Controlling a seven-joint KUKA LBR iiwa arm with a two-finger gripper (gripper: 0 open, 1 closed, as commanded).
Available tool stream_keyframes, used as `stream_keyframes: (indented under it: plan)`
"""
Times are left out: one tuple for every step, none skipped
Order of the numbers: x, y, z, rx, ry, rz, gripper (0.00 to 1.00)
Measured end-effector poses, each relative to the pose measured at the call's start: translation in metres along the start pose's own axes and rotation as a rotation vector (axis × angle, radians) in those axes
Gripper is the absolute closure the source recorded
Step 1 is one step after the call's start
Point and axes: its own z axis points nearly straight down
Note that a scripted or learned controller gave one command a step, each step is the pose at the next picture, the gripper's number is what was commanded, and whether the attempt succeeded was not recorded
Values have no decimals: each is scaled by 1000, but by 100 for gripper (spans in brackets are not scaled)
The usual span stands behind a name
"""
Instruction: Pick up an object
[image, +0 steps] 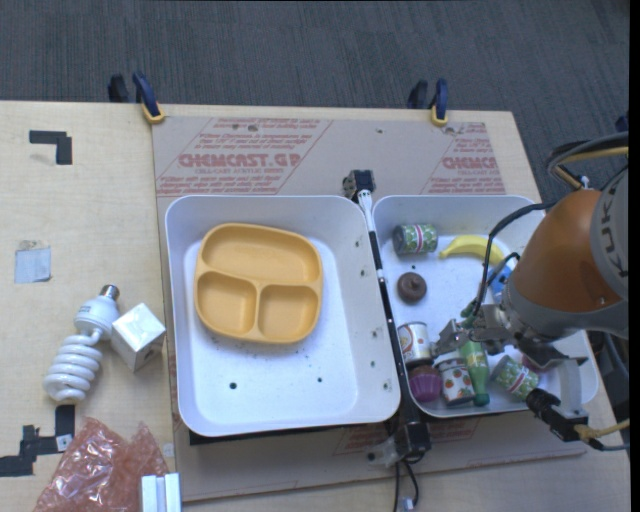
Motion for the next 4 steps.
stream_keyframes:
  plan:
    - [4, 70, -77, 2, 0, -3, 0]
    - [-56, 52, 21, 3, 0, 0, 0]
    - [-26, -1, 26, 2, 1, 1, 0]
    - [-27, 0, 16, 0, 0, 3, 100]
